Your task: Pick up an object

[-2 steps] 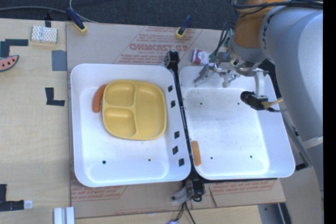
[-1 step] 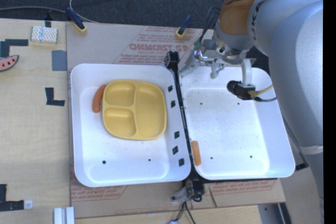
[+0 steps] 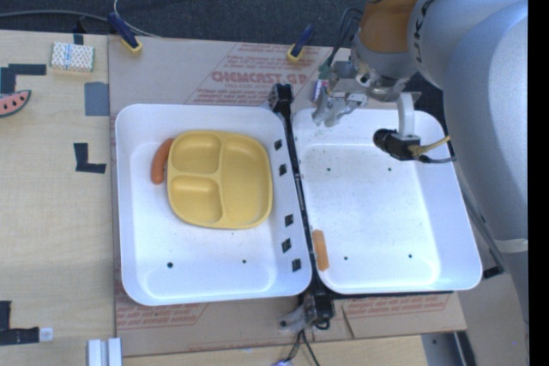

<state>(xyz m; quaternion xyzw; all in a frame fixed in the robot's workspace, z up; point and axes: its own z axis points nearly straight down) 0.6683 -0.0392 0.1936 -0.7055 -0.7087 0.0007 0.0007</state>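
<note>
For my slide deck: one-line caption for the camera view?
Gripper above the right bin's far edge; yellow divided plate in the left bin.

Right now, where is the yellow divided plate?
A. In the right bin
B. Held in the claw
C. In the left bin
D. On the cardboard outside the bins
C: the yellow divided plate lies flat in the left bin, with an orange sausage-shaped piece against its left edge.
</note>
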